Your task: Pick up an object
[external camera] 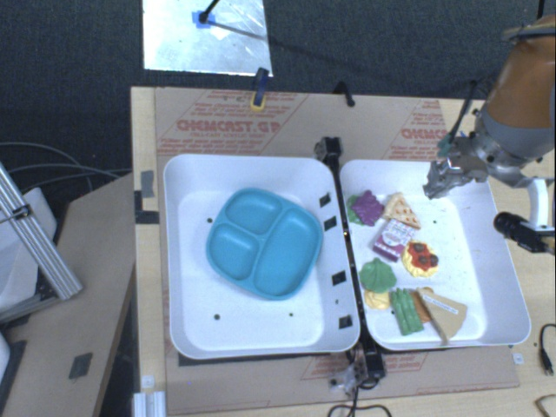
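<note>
Camera view shows the bench (287, 115) under 2 white bins, its far edge partly covered by a shiny sheet (207, 24) at 12 o'clock. The left bin (187, 320) holds a blue divided plate (263, 242) with 3 compartments. The right bin (504, 294) holds a heap of toy food. The arm (521, 94) comes in from 3 o'clock and is cut off by the frame edge, so its upper part cannot be seen. Its gripper (440, 181) hangs over the far part of the right bin; it is small and dark against the bin, and I cannot tell how the claw stands or whether anything is in it.

The toy food lies at about 7 o'clock from the gripper, apart from it. Nearest is a pizza slice (400, 208), with a purple grape bunch (367, 206) just beside it at 9 o'clock. Below them sit a pink and white packet (393, 238) and a yellow round piece with red spots (420, 258). Further toward 6 o'clock are a green leafy piece (378, 274), a small yellow piece (376, 300) partly hidden under it, a green ridged stick (405, 311) and a tan wedge (443, 313). These last few overlap, and their edges are hard to separate.
</note>
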Controlling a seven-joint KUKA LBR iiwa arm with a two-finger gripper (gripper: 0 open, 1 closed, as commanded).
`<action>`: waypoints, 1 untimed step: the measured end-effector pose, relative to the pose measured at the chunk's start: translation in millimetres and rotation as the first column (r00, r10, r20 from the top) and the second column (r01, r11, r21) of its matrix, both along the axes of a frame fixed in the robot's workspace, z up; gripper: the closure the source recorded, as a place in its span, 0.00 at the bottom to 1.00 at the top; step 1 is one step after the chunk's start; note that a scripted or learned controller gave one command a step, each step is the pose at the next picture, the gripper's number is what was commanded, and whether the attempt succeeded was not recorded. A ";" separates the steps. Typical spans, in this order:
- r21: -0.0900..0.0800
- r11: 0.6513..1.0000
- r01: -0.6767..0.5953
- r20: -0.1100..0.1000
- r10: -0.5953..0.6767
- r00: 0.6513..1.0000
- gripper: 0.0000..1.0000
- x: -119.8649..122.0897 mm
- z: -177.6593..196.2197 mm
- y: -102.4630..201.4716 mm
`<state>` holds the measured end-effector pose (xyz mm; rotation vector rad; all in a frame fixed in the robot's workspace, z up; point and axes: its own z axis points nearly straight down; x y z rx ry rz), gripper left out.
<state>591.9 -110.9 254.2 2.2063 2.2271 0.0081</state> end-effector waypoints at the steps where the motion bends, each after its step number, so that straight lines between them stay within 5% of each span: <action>1: 0.002 1.000 0.003 -0.001 -0.003 1.000 1.00 -61.0 83.9 24.9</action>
